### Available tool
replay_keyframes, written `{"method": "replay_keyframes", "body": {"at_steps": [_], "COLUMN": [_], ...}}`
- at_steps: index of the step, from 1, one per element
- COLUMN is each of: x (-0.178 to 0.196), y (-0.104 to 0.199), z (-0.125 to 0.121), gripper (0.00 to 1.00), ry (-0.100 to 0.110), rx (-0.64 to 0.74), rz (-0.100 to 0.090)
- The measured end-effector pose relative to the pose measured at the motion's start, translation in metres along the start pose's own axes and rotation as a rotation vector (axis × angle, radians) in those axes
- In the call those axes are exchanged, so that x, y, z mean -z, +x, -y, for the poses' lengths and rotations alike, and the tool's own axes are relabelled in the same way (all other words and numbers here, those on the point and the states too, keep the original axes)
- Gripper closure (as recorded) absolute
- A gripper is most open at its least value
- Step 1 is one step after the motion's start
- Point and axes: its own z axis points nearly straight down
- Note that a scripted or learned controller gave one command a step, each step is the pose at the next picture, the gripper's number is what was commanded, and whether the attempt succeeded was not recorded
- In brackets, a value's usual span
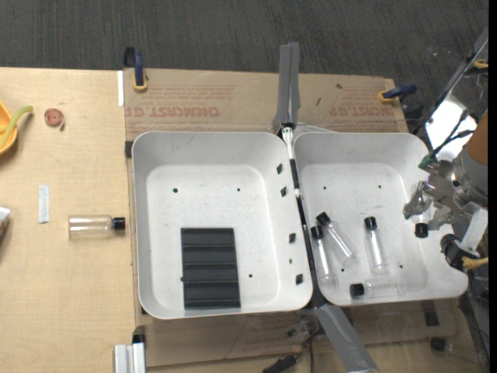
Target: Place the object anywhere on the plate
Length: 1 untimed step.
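Note:
A black ribbed plate [209, 267] lies flat in the left bin [155, 162], near its front wall. Several clear vials with black caps lie in the right bin [349, 162]: one tilted vial [334, 237] near the left wall, one upright-lying vial [374, 245] in the middle, and one vial [378, 288] along the front wall. My gripper [422, 208] hangs over the right bin's right edge, right of the vials and apart from them. Nothing shows held in it.
A metal divider [289, 92] runs back between the bins. On the wooden bench left of the bins lie a clear bottle [93, 224], a white strip [43, 204], a small red disc [53, 116] and a yellow object [8, 127]. Clamps [136, 68] hold the cardboard.

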Motion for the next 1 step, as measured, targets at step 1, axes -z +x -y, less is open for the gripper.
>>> {"method": "replay_keyframes", "body": {"at_steps": [1], "x": [0.0001], "y": [0.0000], "z": [0.0000], "gripper": [0.00], "ry": [0.000], "rx": [0.000], "rz": [0.000]}}
